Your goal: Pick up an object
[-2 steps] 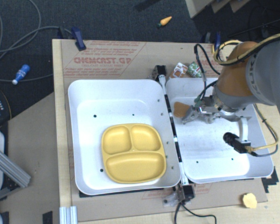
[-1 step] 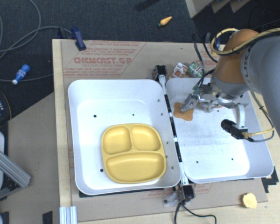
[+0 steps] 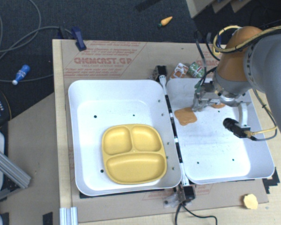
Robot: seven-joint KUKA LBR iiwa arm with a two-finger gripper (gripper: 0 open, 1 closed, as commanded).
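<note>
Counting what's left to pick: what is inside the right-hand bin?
Inside the right bin lies a flat brown piece near its left wall. The gripper and arm cover the far corner, hiding anything beneath.

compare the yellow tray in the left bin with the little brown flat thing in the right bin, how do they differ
The yellow tray is far larger than the brown flat piece. The tray is pale yellow with three moulded compartments; the brown piece is tan-orange and plain. The tray sits alone near the middle of the left bin, well away from the arm; the brown piece lies at the right bin's left edge, just beside the gripper. Both lie flat on a white bin floor.
</note>
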